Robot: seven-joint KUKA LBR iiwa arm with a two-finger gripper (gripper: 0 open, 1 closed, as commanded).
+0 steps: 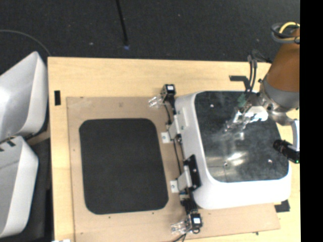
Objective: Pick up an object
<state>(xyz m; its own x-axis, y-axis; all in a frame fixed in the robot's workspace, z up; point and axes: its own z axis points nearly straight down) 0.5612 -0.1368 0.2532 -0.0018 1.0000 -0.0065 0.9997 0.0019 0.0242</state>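
My gripper (pixel 241 120) hangs over the upper middle of the right white bin (pixel 202 185), below the arm's orange band (pixel 285 64). Its metal tip blurs into the bin's dark, glossy floor. A pale, shiny patch (pixel 235 158) lies on the bin floor just below the gripper; I cannot tell whether it is an object or a reflection. Small light specks (pixel 212 105) dot the floor. Nothing shows as held.
A black mat (pixel 123 165) covers the left place on the wooden board (pixel 70 110). Black and metal brackets (pixel 177 130) run between mat and bin. White moulded shapes (pixel 20 100) stand at the far left, and a cable (pixel 121 19) crosses the dark floor behind.
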